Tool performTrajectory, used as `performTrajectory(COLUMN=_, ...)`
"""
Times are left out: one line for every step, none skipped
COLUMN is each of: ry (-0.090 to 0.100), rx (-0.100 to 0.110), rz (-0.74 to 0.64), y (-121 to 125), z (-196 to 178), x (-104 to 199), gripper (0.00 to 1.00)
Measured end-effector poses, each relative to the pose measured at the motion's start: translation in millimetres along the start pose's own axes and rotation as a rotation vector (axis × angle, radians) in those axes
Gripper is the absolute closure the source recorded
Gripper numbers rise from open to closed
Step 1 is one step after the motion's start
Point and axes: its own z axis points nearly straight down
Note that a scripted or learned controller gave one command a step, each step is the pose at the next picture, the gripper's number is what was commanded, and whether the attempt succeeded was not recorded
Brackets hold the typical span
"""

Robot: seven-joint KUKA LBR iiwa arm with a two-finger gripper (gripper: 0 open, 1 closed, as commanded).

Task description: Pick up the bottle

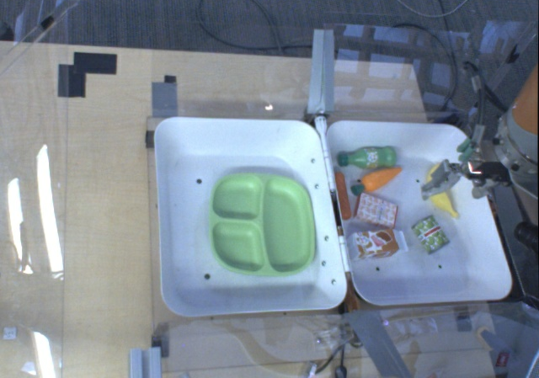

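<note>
Two white bins sit side by side on the bench. Left bin [177, 199]: holds a green divided plate [263, 223], lying flat at its middle, well apart from anything the task concerns. Right bin [480, 279]: a loose scatter of small items. Against its left wall lies a thin red-brown stick [342, 196]. Far-left in this bin lies the bottle [368, 157], green with a light label, on its side, long axis left to right. An orange carrot [381, 179] lies just near of it, almost touching; that, I judge, leaves little room for a finger on the bottle's near side. Nearer still: a red patterned packet [376, 211], a brown and white packet [375, 243], and a small green carton [430, 234]. A yellow piece [444, 199] lies further right. Gripper [450, 174] hangs over the right part of the bin, above the yellow piece and well apart from the bottle; whether it is spread or closed I cannot tell. Nothing shows between it and the bottle's far side.
</note>
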Motion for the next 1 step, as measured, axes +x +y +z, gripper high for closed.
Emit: performTrajectory(ry=0.000, rx=0.001, rz=0.063, y=52.7, z=58.1, x=-45.3, gripper=0.00)
